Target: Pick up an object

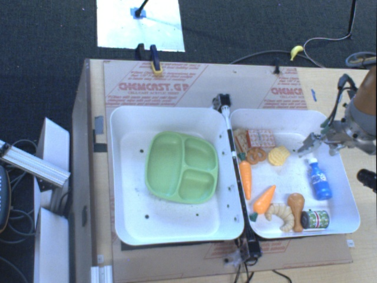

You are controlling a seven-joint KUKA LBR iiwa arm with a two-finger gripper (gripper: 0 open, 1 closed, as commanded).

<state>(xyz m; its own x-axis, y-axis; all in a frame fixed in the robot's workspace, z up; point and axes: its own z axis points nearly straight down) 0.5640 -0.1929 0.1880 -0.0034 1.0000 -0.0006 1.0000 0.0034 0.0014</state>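
The blue bottle point(319, 180) lies in the right bin point(347, 184), toward its right side, white cap pointing to the far side. It is the item nearest the gripper point(323, 141), which hangs just beyond the bottle's cap, above the bin's far right part; nothing is seen between its fingers, and whether they are spread or closed cannot be told from this view. The grey arm point(362, 108) enters from the right edge.

Near of the bottle, a small dark can point(316, 219) lies on its side at the bin's near right corner, touching a brown drumstick point(296, 209). Left of these are a pale croissant point(281, 214) and an orange carrot point(264, 198). A second carrot point(245, 179) lies along the bin's left wall. Farther back sit a pretzel point(256, 155), a yellow round piece point(279, 155) and a red-patterned cracker box point(260, 138).

The left bin point(129, 175) holds a green divided plate point(182, 167), lying flat near its centre.
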